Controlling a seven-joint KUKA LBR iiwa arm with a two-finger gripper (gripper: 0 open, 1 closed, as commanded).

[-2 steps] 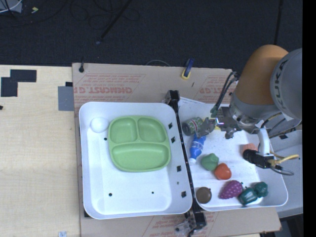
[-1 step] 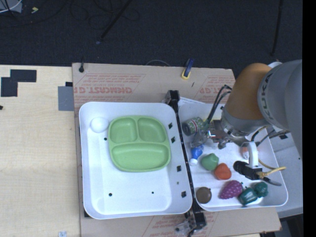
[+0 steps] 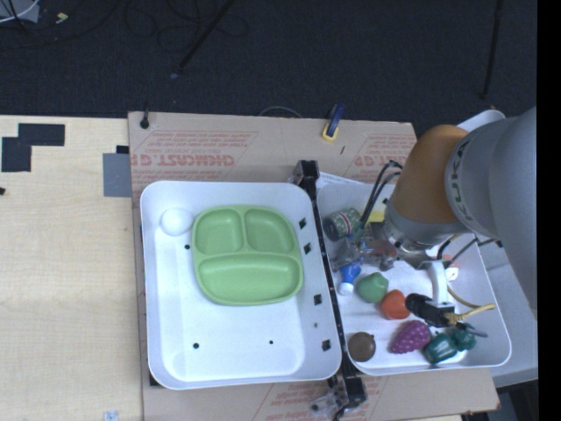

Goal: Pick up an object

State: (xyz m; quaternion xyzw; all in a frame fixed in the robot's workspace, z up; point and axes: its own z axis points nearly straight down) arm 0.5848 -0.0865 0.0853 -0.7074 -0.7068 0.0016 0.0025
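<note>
While arm reaches into right bin (image 3: 500, 345), end effector (image 3: 368, 251) grip state untellable, purple grapes (image 3: 408, 336) lying diagonally

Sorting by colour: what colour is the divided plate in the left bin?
Light green plate, clearest in the camera view.

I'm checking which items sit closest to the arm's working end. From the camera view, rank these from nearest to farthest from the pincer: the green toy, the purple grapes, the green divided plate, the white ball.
1. Green toy, just below the pincer in the right bin.
2. Purple grapes, lower right, same bin.
3. Green divided plate, in the left bin.
4. White ball, left bin's upper left corner.
</note>
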